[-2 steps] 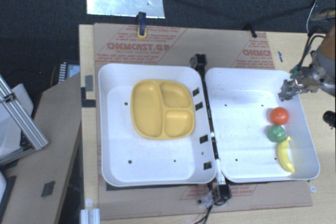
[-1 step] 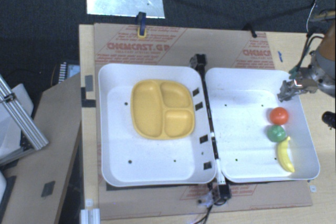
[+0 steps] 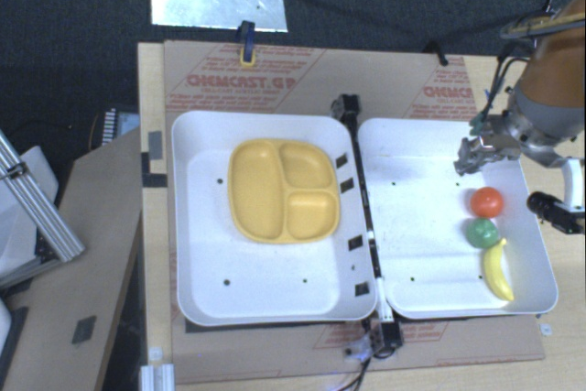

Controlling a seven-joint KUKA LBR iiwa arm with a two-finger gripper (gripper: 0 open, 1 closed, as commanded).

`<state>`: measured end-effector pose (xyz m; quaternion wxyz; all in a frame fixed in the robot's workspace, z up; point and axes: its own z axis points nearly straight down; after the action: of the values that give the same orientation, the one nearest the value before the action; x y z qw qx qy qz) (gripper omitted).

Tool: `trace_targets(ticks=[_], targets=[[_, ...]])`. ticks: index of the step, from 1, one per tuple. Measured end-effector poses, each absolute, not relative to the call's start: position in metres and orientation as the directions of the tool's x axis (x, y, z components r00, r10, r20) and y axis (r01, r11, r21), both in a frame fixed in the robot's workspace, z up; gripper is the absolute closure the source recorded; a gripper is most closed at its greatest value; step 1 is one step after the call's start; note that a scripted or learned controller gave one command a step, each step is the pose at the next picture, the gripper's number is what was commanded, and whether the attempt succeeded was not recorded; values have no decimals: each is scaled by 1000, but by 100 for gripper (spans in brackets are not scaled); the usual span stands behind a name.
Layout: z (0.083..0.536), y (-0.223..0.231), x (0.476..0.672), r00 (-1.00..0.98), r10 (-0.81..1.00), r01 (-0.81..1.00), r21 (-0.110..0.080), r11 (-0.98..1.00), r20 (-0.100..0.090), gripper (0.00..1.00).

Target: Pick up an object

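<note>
The gripper (image 3: 469,157) hangs over the upper right part of the right bin (image 3: 412,197), at the end of the grey arm (image 3: 549,96) that reaches in from the right edge of the view. Whether it is clenched or released cannot be told at this slant (its tip is a small grey cluster against the white floor), and nothing can be seen caught in it.

Just below and slightly right of the gripper lies a red tomato (image 3: 487,200), apart from the tip. Directly beyond the tomato, further from the gripper, sits a green round fruit or vegetable (image 3: 482,233), touching or nearly touching the tomato. Further down still, a yellow banana (image 3: 497,272) lies lengthwise near the bin's right wall, its upper end just beside the green piece. All three rest on the bin floor in a short column along the right side.

Well to the gripper's left, across the black dividing strip (image 3: 359,206) between the bins, the left bin (image 3: 197,197) bears a yellow sectioned plate (image 3: 282,190) with three compartments, lying flat near the bin's middle. Both bins stand on a brown cardboard sheet (image 3: 275,78) printed with red lettering.
</note>
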<state>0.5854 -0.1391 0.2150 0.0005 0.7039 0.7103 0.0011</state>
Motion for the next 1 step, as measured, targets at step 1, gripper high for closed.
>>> trace_targets(ticks=[1], targets=[[227, -84, 590, -11, 1000, 1000, 3, 11, 2, 100]])
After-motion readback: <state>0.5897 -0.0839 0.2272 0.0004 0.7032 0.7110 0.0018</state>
